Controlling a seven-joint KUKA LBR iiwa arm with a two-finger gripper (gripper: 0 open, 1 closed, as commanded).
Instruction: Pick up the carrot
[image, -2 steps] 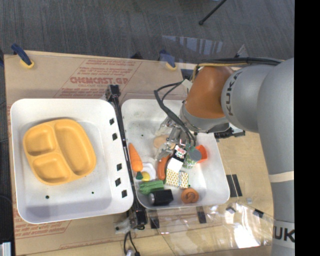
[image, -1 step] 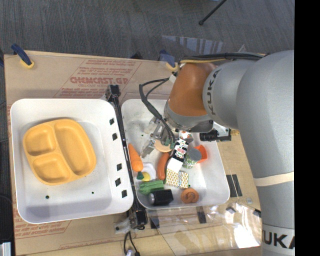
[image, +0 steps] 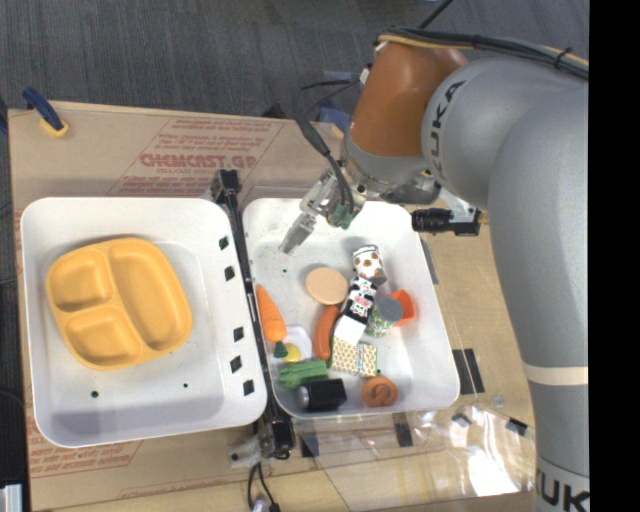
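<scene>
Two white bins side by side on a sheet of printed cardboard (image: 200, 150), seen from above at a slant. Left bin (image: 40, 400): a yellow divided plate (image: 118, 300) lying flat in the left half of the frame. Right bin (image: 440, 370): a clutter of small toys. The carrot (image: 270, 314) lies along this bin's left wall, just right of the divider between the bins, pointed end toward the top of the frame and green end toward the bottom. Beside it, to the right, are an orange stick-shaped piece (image: 326, 332) and, above that, a tan disc (image: 325, 285). Lower in the bin lie a green piece (image: 302, 373), a black cylinder (image: 322, 394) and a brown ring (image: 379, 391). The gripper (image: 298, 236) hangs over the bin's upper left corner, above the carrot in the frame and apart from it. Whether it is spread or pressed together cannot be told from here.
</scene>
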